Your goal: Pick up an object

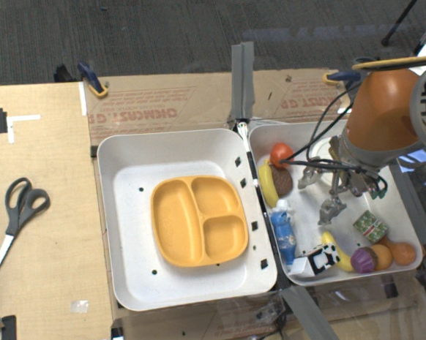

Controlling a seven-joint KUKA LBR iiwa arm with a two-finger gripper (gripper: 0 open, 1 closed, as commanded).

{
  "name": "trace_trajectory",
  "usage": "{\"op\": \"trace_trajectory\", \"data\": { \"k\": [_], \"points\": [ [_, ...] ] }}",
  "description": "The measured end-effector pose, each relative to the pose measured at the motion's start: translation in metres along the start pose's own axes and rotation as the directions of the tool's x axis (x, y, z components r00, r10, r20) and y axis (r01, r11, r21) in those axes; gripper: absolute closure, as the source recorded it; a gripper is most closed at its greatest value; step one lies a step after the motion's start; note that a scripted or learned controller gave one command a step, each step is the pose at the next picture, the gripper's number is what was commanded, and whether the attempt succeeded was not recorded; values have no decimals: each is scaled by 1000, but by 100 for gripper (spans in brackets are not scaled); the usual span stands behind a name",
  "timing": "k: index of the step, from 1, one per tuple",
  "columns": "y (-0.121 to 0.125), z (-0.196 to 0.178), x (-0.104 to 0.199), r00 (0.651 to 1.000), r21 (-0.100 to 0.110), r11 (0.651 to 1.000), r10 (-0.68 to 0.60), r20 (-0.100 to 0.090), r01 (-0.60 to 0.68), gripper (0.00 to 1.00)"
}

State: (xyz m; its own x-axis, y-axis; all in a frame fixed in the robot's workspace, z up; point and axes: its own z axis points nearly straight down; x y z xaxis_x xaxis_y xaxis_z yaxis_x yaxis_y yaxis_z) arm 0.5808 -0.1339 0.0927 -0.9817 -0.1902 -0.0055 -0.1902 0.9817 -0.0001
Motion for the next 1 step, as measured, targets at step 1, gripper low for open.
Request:
{"op": "trace_trajectory", "data": {
  "k": [1],
  "points": [
    [-9,-1,-63,1000,2,1000,-19,2,19,0]
  ]
}}
